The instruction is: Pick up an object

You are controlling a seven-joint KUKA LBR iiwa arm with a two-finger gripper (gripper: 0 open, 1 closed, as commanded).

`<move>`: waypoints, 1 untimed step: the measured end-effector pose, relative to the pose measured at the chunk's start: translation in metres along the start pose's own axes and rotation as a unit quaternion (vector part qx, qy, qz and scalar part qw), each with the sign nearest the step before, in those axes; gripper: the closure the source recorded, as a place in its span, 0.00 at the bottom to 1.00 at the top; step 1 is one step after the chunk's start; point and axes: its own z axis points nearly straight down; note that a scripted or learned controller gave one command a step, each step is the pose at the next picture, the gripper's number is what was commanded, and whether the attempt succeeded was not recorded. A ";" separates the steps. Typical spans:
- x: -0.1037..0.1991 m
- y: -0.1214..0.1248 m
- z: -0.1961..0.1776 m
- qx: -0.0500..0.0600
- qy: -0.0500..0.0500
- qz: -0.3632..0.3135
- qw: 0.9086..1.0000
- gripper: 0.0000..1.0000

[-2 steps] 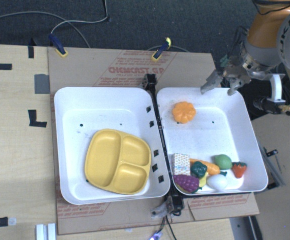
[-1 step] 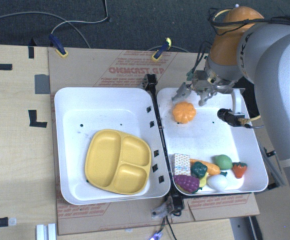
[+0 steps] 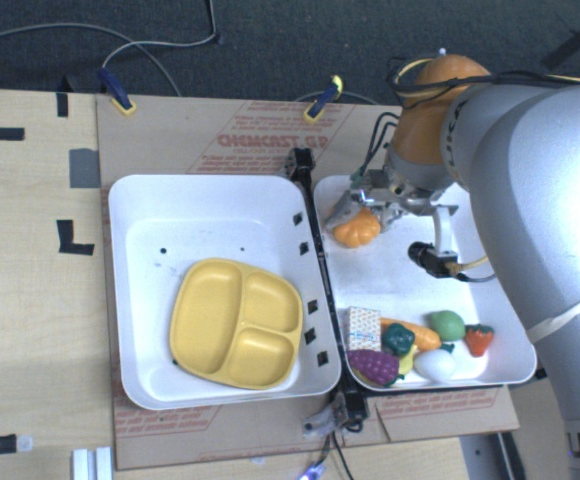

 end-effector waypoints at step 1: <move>0.001 0.000 -0.009 0.001 0.000 -0.001 1.000 1.00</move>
